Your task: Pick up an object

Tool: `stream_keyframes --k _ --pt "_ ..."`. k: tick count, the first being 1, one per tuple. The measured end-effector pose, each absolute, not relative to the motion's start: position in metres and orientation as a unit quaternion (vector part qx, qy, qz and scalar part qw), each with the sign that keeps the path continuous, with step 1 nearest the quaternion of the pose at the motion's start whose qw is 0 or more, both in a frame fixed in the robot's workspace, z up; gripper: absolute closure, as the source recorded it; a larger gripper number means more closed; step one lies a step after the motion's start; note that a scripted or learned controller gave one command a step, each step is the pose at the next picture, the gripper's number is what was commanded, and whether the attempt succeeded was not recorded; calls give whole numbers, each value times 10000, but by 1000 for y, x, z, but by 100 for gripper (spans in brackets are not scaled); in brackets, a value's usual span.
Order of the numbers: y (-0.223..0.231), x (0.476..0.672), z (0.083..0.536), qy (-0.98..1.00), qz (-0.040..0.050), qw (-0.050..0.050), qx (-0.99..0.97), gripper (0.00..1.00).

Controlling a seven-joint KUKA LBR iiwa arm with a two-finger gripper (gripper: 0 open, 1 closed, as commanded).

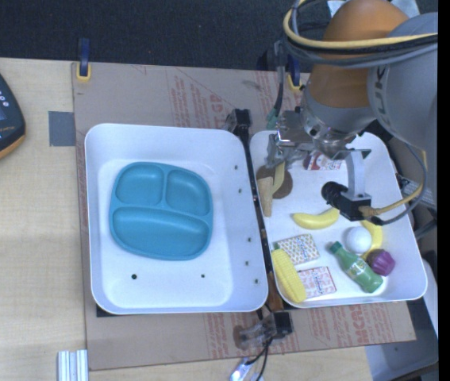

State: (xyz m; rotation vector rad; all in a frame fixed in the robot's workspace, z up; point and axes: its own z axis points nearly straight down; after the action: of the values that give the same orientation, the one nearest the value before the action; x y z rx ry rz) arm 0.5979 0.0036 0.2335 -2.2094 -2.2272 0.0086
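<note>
Evidently the gripper (276, 155) hangs low at the right bin's (399, 296) ten o'clock corner, probably reaching for the cone (267, 190) there; whether its fingers are spread, I cannot tell.

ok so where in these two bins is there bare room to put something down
Left bin: bare white floor rings the blue divided plate, widest along the near edge and near right corner. Right bin: crowded near end, with banana, corn, green bottle, white ball; the tool hangs over its far left.
</note>
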Motion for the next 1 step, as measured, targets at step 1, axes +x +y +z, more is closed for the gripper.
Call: stream_keyframes --k 1 --pt "7 603 189 -7091 35 22 -7051 100"
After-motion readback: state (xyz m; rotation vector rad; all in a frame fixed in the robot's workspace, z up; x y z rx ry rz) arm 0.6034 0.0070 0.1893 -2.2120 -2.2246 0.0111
